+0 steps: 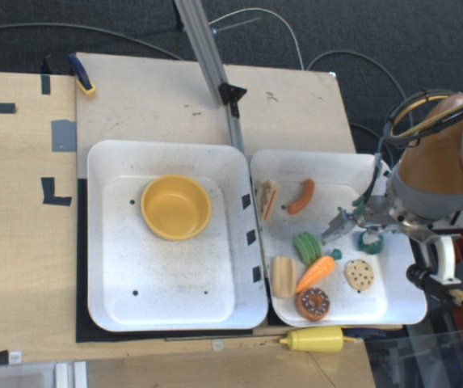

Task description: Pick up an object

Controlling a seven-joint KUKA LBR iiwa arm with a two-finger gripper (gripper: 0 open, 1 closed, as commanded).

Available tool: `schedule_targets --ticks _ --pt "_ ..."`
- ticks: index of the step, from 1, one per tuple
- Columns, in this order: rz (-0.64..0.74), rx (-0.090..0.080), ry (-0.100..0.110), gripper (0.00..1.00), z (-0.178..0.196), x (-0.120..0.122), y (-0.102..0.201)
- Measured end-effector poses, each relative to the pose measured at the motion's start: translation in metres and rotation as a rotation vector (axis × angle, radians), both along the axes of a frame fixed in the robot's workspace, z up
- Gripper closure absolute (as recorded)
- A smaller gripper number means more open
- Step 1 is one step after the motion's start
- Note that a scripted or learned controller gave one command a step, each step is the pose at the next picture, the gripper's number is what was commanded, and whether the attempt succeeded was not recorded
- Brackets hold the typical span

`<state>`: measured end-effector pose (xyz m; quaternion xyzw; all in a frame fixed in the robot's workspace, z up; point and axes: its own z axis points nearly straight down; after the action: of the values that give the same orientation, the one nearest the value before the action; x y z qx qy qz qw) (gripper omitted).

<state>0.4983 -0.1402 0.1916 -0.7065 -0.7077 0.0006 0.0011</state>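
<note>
My gripper (336, 226) hangs over the right white bin (401, 309), near its middle right, open with nothing between its fingers. Just below and left of it lie a green toy vegetable (306, 246) and an orange carrot (316, 272). A red-orange sausage (300, 196) and a sandwich (267, 198) lie further back. Along the front of the bin sit a bread piece (283, 276), a chocolate donut (313, 303) and a cookie (359, 275). A teal object (370, 240) is partly hidden under the wrist.
The left white bin (110, 297) holds a yellow bowl (176, 207). A yellow mustard bottle (316, 339) lies on the bench in front of the right bin. A grey metal pole (203, 39) slants down to the divide between the bins.
</note>
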Motion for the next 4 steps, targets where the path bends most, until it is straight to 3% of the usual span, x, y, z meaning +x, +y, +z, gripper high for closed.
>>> schedule_targets --ticks 1,3,4 --pt "0.000 0.000 0.000 0.00 0.000 0.000 0.000" --pt "-0.001 0.000 0.005 0.00 -0.099 0.000 0.006" --pt "0.000 0.001 0.003 1.00 -0.087 0.001 0.007"
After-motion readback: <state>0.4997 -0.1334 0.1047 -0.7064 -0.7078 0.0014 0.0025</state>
